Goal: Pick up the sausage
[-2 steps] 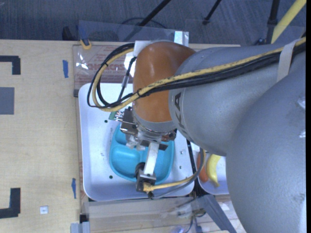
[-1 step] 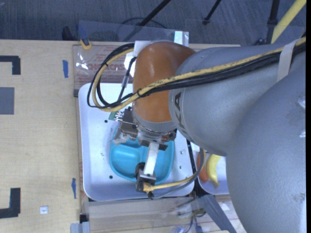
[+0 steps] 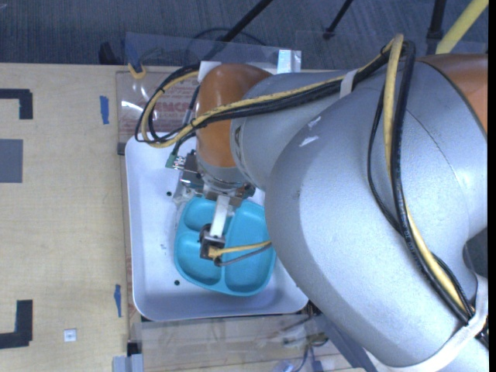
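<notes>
While the gripper (image 3: 216, 198) hung over a blue dish (image 3: 242, 271) in a white bin (image 3: 148, 235), I could not tell whether it was open or closed, nor where the sausage lay, probably light and slippery, best pinched mid-length.

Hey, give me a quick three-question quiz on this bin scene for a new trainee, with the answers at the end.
1. True or false: the gripper hangs over the white bin.
2. In the view, the blue dish lies: A in the bin's top-left corner, B in the bin's lower half, C outside the bin.
3. Fill in: the band above the wrist is ____.
Key: 1 true; 2 B; 3 orange.
</notes>
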You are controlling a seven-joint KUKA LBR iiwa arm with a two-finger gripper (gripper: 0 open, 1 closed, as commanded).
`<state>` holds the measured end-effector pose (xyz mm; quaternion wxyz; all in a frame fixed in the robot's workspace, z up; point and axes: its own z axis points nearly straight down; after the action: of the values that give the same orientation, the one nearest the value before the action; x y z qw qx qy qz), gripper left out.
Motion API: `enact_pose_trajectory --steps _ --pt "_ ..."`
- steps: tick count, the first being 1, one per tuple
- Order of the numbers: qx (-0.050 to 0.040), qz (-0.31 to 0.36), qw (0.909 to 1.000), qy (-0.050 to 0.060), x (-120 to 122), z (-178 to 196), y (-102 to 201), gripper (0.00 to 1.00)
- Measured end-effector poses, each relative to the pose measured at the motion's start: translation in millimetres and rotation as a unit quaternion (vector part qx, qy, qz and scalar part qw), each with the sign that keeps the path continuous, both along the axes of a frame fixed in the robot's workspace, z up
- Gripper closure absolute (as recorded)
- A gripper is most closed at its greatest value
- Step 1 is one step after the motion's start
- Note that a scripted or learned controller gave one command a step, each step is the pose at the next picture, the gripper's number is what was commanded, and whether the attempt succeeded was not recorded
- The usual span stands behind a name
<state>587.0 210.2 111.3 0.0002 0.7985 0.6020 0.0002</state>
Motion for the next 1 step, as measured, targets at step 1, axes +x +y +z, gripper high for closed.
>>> enact_pose_trajectory --steps 1 --pt "-0.0005 0.154 0.9881 0.0 51.5 66.1 -7.9 0.0"
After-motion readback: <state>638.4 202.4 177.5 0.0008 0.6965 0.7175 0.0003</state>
